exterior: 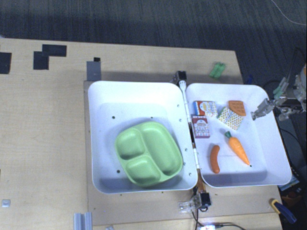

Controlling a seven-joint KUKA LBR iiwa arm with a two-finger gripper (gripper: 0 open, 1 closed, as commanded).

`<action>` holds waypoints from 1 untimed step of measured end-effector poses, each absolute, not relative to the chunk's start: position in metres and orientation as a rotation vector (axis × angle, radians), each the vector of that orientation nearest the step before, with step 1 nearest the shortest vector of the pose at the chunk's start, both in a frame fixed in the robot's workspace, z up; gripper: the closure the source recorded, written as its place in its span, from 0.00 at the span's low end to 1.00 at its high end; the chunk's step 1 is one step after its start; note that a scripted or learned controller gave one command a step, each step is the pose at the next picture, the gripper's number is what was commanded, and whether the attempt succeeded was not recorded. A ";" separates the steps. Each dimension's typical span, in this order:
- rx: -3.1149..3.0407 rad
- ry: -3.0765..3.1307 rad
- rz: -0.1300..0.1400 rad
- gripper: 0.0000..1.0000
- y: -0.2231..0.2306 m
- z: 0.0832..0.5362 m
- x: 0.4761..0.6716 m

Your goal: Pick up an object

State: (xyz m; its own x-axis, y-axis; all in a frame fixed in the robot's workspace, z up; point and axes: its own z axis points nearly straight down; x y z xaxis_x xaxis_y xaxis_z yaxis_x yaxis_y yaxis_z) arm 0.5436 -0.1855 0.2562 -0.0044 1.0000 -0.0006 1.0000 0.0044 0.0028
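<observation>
The right bin [273,176] holds several small toys. A toy carrot [237,148] lies near its middle, with a red sausage [215,158] to its left. A white and orange carton [205,108] and a dark red box [201,127] sit by the bin's left wall. A patterned wedge [230,119] with an orange piece [237,107] behind it lies at the back. My gripper [266,108] hangs over the bin's right rim, right of the wedge and apart from every toy.
The left bin [103,128] holds a green divided plate [148,152]. A small green object [217,70] lies on the bench behind the right bin. Cables and a connector [201,201] sit at the front between the bins.
</observation>
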 end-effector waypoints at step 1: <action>2.220 2.225 0.000 0.00 -0.200 0.125 0.556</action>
State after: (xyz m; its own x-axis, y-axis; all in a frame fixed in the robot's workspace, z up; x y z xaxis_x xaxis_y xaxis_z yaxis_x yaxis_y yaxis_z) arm 0.5559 -0.2004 0.1247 -0.0024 1.0000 0.0006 1.0000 0.0024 -0.0009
